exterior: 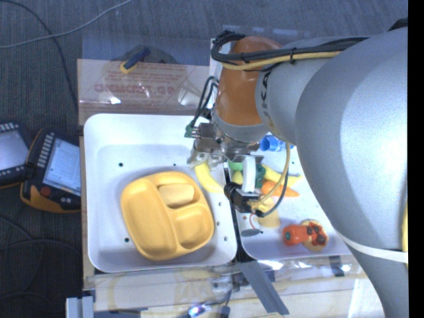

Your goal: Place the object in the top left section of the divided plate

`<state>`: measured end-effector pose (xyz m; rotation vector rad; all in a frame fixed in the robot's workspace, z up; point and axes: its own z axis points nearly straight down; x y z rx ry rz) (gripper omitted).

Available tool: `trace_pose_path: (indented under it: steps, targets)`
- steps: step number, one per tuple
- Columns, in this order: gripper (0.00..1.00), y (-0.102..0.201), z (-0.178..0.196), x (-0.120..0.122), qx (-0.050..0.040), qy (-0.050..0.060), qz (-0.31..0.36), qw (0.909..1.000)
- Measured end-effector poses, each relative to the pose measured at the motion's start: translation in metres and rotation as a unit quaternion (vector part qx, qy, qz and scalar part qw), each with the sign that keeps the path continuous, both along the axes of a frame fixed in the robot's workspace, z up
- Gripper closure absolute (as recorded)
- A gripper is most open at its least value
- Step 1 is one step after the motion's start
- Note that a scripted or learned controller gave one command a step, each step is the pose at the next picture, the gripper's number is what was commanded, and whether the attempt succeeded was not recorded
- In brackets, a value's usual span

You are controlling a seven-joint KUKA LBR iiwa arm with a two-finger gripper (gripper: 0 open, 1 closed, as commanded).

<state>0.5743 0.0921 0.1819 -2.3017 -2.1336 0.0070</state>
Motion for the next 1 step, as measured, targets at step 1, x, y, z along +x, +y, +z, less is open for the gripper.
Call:
trace_pose_path:
  steps: [1]
  targets:
    - [0.0,-0.0001,0.0002,0.0001,0.0001,0.0,0.0,1.0]
